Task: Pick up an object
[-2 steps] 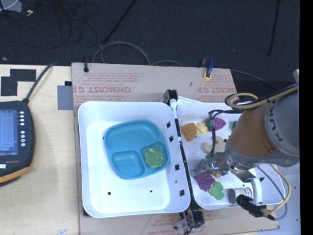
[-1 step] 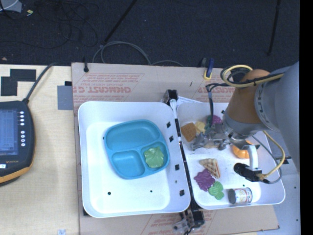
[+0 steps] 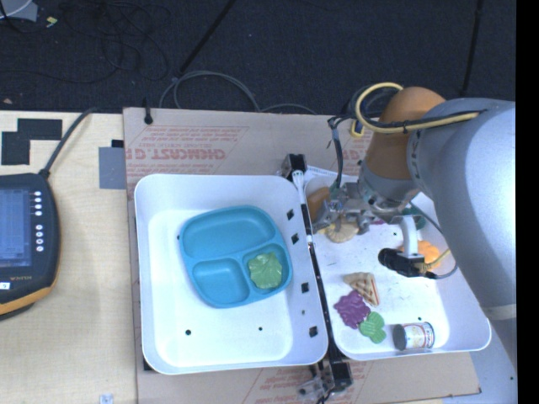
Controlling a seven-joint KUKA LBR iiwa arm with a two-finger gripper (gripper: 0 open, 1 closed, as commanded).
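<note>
Two bins are sitting side by side, and the gripper [image 3: 347, 217] is hanging low over the upper left corner of the right bin [image 3: 472, 331], right above a tan round piece [image 3: 340, 232] that is lying just beside the divider, looking like a light, stiff toy cookie, though it's partly hidden. Jaws are appearing spread around it with nothing visibly clamped, but the angle is poor so I'm hedging on that. Piece is probably sitting flat and slippery, so I'm thinking pinch across its rim, not the face.
</note>
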